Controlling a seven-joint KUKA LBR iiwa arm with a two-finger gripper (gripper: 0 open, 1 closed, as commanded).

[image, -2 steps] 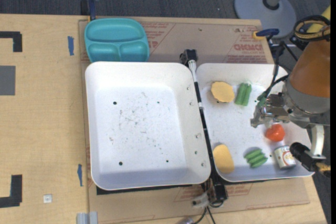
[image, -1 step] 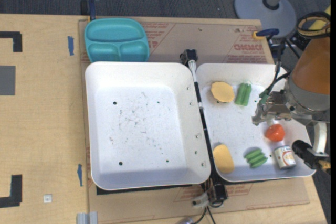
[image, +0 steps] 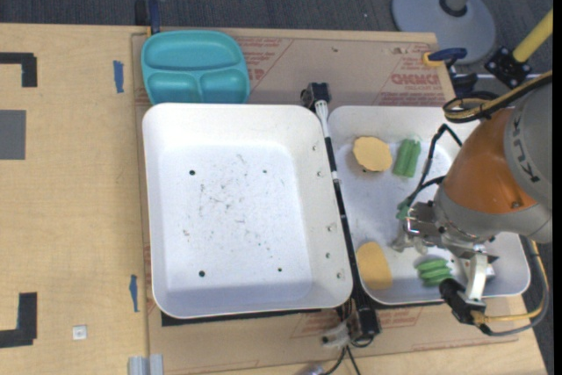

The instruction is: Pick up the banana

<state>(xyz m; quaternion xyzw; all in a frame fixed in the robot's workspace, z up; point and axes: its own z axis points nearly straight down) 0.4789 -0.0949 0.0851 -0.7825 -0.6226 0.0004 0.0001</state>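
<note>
gripper (image: pixel 430 255) low in the right bin (image: pixel 518 281), fingers hidden, cannot tell their set; no clear banana, maybe the yellow piece (image: pixel 374 263) by the divider; pickup not yet done.

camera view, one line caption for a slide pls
Arm's claw low in right bin among yellow and green items.

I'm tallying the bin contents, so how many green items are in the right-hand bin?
2. One green piece stands near the right bin's far edge, beside a yellow piece. Another green piece lies near the front edge under the gripper. The arm may hide more.
</note>
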